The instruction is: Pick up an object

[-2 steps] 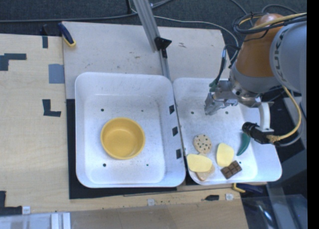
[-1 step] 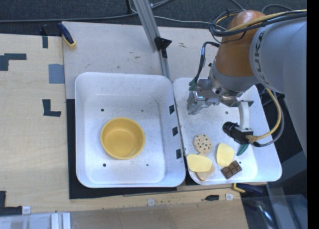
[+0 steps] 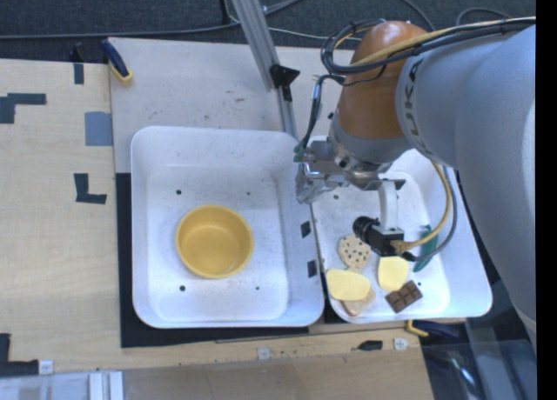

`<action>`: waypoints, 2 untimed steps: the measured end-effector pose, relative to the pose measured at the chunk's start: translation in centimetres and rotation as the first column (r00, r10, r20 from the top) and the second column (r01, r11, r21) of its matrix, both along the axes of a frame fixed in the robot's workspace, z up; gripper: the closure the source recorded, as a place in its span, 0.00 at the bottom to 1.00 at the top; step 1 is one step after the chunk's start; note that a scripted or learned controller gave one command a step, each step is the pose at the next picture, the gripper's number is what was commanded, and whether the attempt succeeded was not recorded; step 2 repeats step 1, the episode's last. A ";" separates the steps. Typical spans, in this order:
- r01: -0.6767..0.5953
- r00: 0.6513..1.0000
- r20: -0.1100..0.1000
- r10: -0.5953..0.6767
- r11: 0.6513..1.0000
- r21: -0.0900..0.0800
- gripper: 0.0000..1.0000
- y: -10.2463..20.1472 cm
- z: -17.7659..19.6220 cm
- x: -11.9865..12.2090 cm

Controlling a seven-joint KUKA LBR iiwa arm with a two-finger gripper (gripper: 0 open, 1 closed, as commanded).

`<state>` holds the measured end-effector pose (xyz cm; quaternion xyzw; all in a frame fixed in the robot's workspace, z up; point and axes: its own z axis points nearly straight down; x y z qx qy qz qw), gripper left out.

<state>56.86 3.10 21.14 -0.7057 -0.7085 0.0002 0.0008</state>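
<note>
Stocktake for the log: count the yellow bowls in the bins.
1. The yellow bowl sits upright in the left bin. The arm covers part of the right bin, so another could be hidden there.

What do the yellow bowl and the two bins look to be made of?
Yellow bowl: likely plastic, matte to satin, with even colour and soft highlights. Left bin and right bin: probably moulded white plastic, slightly glossy, with rounded corners; dark specks mark the left one's floor.

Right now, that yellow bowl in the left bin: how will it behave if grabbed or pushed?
The yellow bowl sits upright on a flat base, so probably won't roll. It looks like thin plastic, likely light and rigid. On the smooth white bin floor, a push would probably slide it.
</note>
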 end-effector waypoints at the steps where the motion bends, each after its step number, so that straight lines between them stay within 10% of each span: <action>1: 0.000 1.000 0.001 0.000 1.000 0.000 1.00 5.1 0.9 0.7; 2: 0.000 1.000 0.001 0.000 1.000 0.000 1.00 5.1 0.9 0.7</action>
